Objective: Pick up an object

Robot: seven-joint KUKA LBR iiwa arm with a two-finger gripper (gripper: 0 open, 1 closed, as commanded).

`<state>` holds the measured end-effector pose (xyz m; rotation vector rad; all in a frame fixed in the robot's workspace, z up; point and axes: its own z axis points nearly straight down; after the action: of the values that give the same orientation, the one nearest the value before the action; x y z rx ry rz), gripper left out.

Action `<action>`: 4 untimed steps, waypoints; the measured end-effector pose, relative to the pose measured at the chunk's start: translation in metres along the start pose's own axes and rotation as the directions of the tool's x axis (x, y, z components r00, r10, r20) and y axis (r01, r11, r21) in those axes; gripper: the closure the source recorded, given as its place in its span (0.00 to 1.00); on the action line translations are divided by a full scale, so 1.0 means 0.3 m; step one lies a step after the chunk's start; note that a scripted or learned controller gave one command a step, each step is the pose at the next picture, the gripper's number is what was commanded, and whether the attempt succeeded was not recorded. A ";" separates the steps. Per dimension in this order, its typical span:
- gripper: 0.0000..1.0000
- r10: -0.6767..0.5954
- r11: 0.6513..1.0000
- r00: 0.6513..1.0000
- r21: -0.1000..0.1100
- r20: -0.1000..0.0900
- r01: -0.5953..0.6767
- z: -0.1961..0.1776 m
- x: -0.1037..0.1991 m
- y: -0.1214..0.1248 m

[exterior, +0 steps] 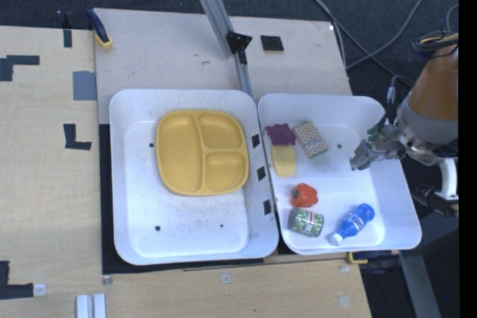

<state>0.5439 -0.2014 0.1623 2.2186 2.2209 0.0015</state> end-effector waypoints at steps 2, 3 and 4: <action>1.00 -0.001 1.000 1.000 0.000 0.000 0.001 -0.231 0.006 0.034; 1.00 -0.005 1.000 1.000 0.003 -0.003 0.006 -0.257 0.202 0.050; 1.00 -0.007 1.000 1.000 0.004 -0.003 0.007 -0.268 0.404 0.077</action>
<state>0.5667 -0.0802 0.2428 2.2147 2.2316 0.0008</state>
